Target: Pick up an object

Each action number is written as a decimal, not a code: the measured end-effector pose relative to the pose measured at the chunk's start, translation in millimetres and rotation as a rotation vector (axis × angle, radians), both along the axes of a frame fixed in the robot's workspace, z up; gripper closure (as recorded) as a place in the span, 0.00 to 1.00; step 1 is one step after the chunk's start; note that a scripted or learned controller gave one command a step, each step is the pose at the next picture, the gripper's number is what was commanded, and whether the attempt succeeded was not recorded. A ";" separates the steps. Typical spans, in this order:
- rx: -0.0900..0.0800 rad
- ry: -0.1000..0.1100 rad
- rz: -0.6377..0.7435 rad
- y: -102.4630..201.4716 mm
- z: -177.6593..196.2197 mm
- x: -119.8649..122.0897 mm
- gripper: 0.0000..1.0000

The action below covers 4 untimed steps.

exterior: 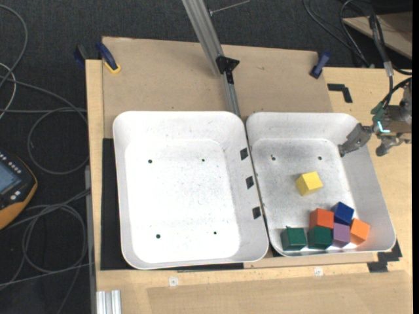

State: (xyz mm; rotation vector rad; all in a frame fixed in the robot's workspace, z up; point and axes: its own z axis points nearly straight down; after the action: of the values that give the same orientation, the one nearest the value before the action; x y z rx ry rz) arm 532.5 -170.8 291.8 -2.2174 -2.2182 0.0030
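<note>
My gripper [368, 142] hangs spread open, holding nothing, over the right bin's [366, 175] far corner; I read no labels.

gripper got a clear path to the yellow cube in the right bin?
Probably yes. The yellow cube sits alone, apart from the other cubes, and the open gripper hovers at the right white bin's upper right rim.

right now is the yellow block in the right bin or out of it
In. The yellow block sits on the floor of the right bin, alone, apart from the cluster of blocks at its near edge.
</note>
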 end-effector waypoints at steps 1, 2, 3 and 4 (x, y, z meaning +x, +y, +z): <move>-0.001 -0.005 0.000 0.0 2.1 0.7 0.00; 0.000 0.001 0.000 5.8 -55.7 -6.8 0.00; 0.000 0.002 -0.001 0.9 -102.4 -14.0 0.00; 0.001 0.003 0.000 8.2 -162.1 -20.3 0.00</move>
State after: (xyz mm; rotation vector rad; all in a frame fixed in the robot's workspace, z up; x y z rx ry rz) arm 512.2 -162.7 129.7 -2.2156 -2.2157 0.0052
